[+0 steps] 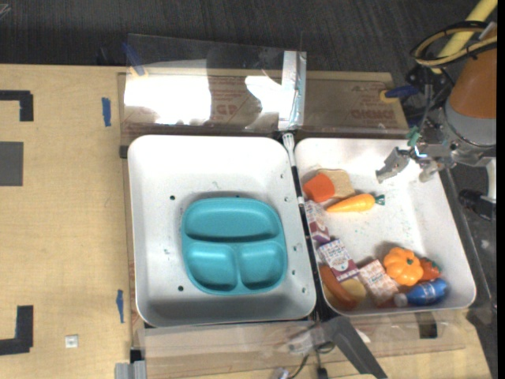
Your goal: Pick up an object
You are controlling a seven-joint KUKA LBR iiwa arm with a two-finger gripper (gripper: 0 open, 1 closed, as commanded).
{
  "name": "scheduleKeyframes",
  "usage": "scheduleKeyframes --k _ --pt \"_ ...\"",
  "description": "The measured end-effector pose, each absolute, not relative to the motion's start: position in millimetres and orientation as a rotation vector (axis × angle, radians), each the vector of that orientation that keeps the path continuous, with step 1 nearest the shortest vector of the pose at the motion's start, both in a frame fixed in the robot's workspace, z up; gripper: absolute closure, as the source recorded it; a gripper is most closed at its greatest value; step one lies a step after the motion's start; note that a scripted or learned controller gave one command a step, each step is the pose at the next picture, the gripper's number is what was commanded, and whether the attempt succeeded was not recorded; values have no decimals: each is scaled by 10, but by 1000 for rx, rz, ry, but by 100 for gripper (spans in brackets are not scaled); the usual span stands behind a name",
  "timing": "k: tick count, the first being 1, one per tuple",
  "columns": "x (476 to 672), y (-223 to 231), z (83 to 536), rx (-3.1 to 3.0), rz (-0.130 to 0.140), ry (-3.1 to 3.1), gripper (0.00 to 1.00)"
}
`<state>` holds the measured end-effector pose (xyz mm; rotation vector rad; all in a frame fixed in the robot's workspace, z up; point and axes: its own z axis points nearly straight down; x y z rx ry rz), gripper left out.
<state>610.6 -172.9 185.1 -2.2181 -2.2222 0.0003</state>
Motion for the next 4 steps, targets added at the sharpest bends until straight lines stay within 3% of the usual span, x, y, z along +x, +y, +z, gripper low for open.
scheduleKeyframes --k 1,2,3,4 --pt "6119 -1343 913 -2214 1 -2226 0" --pt "6129 -1351 1016 -2216 0 -2226 100" --pt "6127 -1351 1011 -2216 0 -2225 0" --pt "5876 -1010 873 -2123 -5 -2323 0"
